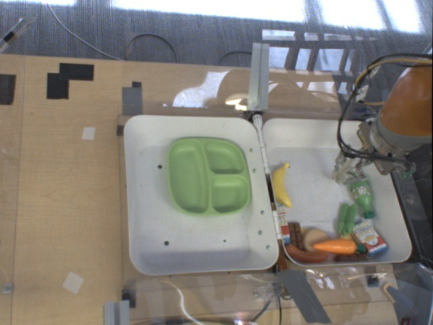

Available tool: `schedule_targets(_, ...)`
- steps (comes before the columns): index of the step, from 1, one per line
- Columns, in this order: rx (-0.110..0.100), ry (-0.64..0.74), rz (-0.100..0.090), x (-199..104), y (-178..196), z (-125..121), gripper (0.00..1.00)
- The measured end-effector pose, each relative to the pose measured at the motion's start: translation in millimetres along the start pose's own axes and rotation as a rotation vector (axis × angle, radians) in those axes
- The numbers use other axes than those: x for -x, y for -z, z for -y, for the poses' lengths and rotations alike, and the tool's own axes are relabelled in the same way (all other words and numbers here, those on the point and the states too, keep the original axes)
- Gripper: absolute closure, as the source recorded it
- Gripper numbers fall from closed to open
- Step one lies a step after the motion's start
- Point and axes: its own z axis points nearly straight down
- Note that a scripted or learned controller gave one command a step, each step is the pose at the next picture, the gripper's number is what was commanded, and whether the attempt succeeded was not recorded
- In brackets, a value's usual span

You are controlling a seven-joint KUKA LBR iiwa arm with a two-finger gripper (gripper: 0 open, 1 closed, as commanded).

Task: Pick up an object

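L bin (145, 249) holds a green divided plate (207, 175). R bin (304, 137) has banana (281, 185), carrot (335, 246), green bottle (363, 196). Tool (348, 171) above bottle; can't tell its state.

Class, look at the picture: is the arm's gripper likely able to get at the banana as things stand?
Probably yes. The banana lies alone by the right bin's left wall, nothing on top of it, and the gripper hangs above that same bin. The nearby wall may hamper the grip.

At the right edge of the frame the arm (406, 117) shows a rounded orange band above a grey wrist. Black cables (352, 100) loop around it, and its tip (350, 171) is pale, glossy metal.
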Motion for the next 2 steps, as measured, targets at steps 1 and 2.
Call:
schedule_targets(1,0.001,0.0,-0.002,-0.4,-0.9,-0.3,0.0)
schedule_targets(2,0.008,-0.032,-0.018,-0.8,-16.8,2.2,0.0)
